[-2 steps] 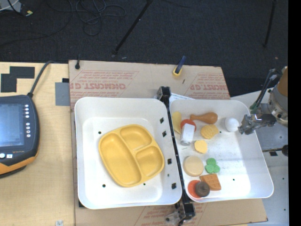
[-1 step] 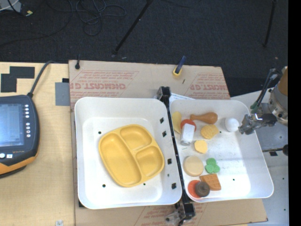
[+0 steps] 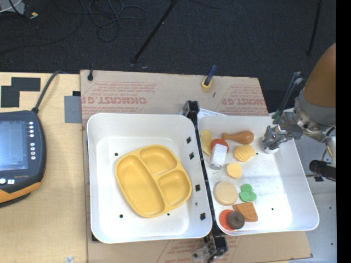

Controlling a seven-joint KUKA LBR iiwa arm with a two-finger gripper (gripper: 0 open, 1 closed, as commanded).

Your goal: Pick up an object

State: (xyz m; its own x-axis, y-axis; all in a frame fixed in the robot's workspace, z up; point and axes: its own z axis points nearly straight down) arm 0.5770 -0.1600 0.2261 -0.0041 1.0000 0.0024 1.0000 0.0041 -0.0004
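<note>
Gripper (image 3: 269, 141) hovers just right of drumstick (image 3: 239, 137), above right bin (image 3: 299, 201); finger state can't tell. Nothing visibly held. Tray (image 3: 152, 179) w/ left bin.

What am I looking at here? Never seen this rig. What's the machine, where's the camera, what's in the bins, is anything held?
One fixed camera looks down at a slant on a bench with two shallow white bins. The grey arm with the orange band is a KUKA iiwa reaching in from the right; its gripper hovers over the upper right part of the right bin, with nothing visibly between its fingers. The left bin holds a yellow compartment tray. The right bin holds toy food: a drumstick, a small red-capped bottle, a round tan piece, a green piece and others. A handheld control pendant lies at the left.
</note>
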